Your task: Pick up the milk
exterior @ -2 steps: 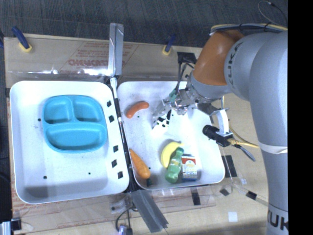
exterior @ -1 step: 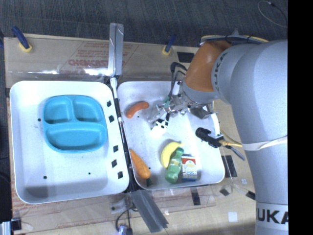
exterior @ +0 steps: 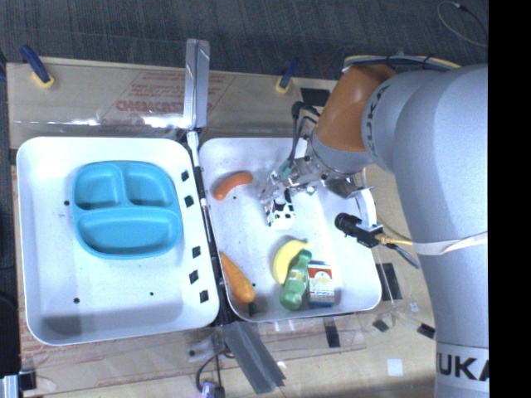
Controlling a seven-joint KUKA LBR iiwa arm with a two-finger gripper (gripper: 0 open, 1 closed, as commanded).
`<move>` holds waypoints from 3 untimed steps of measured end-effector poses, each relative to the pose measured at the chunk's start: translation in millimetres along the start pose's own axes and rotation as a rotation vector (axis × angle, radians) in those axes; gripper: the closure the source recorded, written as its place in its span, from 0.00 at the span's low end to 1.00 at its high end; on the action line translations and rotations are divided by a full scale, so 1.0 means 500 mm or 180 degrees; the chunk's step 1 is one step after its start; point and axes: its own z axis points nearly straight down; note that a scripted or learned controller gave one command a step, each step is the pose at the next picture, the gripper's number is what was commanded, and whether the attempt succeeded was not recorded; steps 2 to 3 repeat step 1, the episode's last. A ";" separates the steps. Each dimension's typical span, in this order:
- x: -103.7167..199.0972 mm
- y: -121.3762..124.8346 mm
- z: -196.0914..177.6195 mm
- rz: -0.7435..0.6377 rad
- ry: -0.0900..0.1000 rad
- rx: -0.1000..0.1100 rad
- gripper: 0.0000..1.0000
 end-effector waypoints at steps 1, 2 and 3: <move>0.102 0.051 -0.202 -0.0222 -0.0001 -0.0006 1.00; 0.102 0.051 -0.202 -0.0222 -0.0001 -0.0006 1.00; 0.102 0.051 -0.202 -0.0222 -0.0001 -0.0006 1.00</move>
